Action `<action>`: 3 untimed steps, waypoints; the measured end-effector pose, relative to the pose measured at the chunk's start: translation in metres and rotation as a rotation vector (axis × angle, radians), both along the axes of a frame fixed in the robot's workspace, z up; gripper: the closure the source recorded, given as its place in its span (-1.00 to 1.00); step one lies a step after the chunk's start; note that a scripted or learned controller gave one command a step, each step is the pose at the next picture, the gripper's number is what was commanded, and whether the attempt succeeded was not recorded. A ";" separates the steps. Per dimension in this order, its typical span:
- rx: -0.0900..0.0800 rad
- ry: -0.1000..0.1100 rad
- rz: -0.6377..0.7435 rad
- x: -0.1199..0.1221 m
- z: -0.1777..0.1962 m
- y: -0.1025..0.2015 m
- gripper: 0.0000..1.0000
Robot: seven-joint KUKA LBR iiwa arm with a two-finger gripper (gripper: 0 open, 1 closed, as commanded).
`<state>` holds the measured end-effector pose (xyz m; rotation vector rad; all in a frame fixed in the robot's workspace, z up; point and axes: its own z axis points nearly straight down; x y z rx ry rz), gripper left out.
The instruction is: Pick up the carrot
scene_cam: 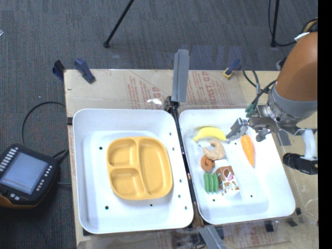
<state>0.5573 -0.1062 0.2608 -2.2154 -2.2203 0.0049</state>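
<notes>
The carrot (248,150) is lying in the right bin (277,198), toward its far right corner, pointing at the near edge. The gripper (249,131) is hovering at its top end, fingers spread open and gripping nothing. A banana (209,134), shrimp (215,151), small orange ring (207,163), green beans (210,182) and carton (227,179) are crowding its left. A yellow tray (139,167) is sitting in the left bin (88,191). The red print on the bench (124,90) is unreadable.

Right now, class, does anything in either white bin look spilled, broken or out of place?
Nothing stands out. The yellow three-compartment plastic plate lies flat in the left shallow white bin. The orange toy carrot, yellow toy banana and other toy foods lie in the right shallow white bin, under the claw.
</notes>
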 end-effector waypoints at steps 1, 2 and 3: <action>-0.002 -0.002 -0.030 -0.004 0.004 -0.055 -1.00; 0.000 0.004 -0.269 0.022 -0.077 -0.092 -1.00; 0.001 0.002 -0.294 0.047 -0.176 -0.089 -1.00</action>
